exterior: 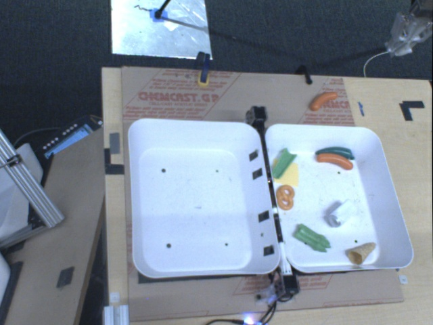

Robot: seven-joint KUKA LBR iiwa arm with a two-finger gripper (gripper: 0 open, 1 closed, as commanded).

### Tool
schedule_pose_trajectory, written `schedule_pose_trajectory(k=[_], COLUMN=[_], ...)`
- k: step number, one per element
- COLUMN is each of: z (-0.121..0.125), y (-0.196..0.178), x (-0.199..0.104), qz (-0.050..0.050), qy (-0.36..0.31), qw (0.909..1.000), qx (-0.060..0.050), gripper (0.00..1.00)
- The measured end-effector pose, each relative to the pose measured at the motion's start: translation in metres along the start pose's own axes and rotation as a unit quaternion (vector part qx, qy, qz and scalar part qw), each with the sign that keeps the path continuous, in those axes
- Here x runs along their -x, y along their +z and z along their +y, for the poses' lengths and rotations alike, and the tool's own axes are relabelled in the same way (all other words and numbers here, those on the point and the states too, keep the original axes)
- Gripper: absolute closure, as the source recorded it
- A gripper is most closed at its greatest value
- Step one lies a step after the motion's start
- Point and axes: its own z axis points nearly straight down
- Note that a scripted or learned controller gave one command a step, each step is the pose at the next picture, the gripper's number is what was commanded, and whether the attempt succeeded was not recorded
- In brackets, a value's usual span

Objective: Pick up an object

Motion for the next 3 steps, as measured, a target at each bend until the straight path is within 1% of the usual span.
schedule_pose_trajectory(k=[1, 2, 3], z=[-0.002, -0.098, -0.162], y=[0.065, 0.111, 0.283], x=[0.067, 0.035, 0.018], qz=[0.001, 0.004, 0.005], qy=[0.0, -0.002, -0.003], qw=[1.0, 1.0, 0.9999], qx=[-0.004, -0.006, -0.011], gripper=[1.0, 1.0, 1.0])
